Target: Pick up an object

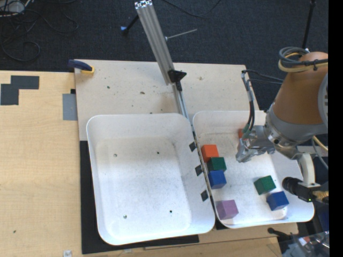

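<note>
My gripper [245,153] hangs over the middle of the right bin [236,120], reaching in from the right. A small red piece [241,134] shows just at its upper left, partly hidden by it. Along the bin's left wall stand an orange block [209,152], a dark green block [217,164] and a blue block [217,178] in a row. A purple block [227,208] lies near the front left corner. To the gripper's lower right sit a green block [264,184] and another blue block [277,199]. Nothing shows between the gripper and these blocks.
The left bin [96,143] lies beside the right one, with black clips [197,169] along the shared wall. A slanted aluminium bar [158,42] rises behind the bins. The arm's orange band [303,90] and cables stand over the right bin's far right side.
</note>
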`<state>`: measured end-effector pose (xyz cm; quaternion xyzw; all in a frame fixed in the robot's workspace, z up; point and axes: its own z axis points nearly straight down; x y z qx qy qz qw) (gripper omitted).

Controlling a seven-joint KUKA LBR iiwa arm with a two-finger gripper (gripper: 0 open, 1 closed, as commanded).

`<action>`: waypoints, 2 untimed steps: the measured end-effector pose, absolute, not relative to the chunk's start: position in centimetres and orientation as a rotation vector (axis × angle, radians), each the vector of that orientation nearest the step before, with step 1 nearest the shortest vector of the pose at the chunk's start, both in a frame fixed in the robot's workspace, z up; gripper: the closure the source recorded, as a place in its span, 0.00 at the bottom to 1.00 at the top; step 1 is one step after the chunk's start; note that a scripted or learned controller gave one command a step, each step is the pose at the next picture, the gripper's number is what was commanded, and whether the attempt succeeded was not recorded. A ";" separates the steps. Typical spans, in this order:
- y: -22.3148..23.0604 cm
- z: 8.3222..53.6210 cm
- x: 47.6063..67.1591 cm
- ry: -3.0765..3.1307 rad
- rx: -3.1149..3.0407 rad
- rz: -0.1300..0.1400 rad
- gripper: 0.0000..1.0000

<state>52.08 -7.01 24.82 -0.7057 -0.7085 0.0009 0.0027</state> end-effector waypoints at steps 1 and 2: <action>-1.5 23.3 53.4 -2.222 -2.212 0.004 1.00; 4.1 24.0 54.6 -2.225 -2.213 0.001 1.00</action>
